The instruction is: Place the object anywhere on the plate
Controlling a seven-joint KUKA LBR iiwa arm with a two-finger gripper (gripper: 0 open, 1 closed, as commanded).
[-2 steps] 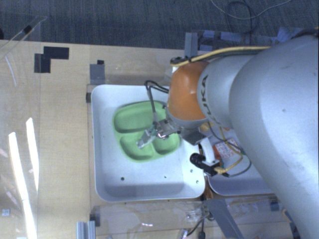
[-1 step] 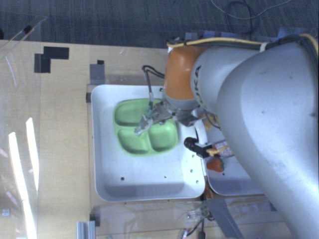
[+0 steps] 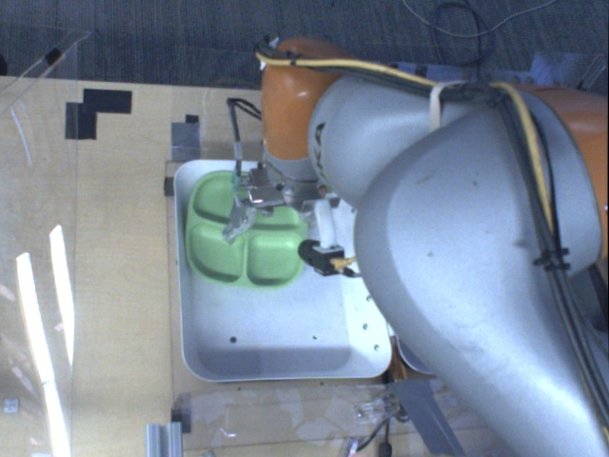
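Green plate looks like smooth matt plastic w/ soft rounded compartments, no real shine. White bin is smooth plastic too, slight sheen on the floor. Bench looks like pale wood or ply, satin finish w/ bright glare streaks on the left. Arm has a grey shell, fine speckled matt texture, orange band semi-glossy. Gripper looks like bare shiny metal. Floor at top looks like rough dark carpet.
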